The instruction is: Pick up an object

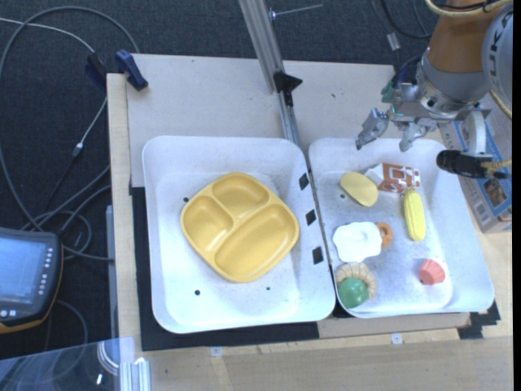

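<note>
Hovering above the far rim of the right bin (480, 277), the jaws (389, 133) stand spread wide with nothing between them, so the pick looks to be in its approach step: no object is chosen by contact yet, and none is lifted.

Every candidate lies below the jaws, toward the near side of that bin. Nearest is a yellow lemon-shaped piece (359, 188), just beneath and slightly left of the jaws. Just to its right sits a small orange-and-white box (399, 177), and nearer the camera from that a yellow corn cob (414, 215) lies lengthwise. Farther off are a white fried-egg piece (356, 240) with an orange ring (383, 235) touching its right edge, a green-and-tan round item (354, 287) at the near left corner, and a small red piece (431, 272), well apart from the others.

The left bin (159, 218), across the divider and well to the left of the jaws, carries a yellow divided plate (239, 226); it seems a poor target, being broad and flat.

The next move, as I judge it, calls for travelling over one item, the lemon-shaped piece being closest, turning the wrist so the opening straddles its narrow side, then descending until the tips pass either flank before closing. The box close beside it could be nudged.
</note>
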`<control>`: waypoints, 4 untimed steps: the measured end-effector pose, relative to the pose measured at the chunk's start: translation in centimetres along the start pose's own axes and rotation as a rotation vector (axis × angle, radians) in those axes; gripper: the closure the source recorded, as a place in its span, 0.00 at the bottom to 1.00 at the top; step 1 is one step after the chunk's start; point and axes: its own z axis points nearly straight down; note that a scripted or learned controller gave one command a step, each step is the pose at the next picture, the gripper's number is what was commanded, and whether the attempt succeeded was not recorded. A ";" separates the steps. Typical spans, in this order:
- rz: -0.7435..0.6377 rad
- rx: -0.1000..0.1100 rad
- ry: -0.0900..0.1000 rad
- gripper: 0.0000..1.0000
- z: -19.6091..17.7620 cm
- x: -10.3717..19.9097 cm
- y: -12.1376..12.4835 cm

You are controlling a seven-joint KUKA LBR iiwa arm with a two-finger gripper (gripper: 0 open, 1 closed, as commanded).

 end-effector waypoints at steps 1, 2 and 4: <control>0.000 0.000 0.000 0.00 0.0 0.0 0.0; 0.002 0.007 0.000 0.00 6.3 -0.2 0.0; 0.001 -0.021 -0.006 0.00 11.8 -0.4 1.2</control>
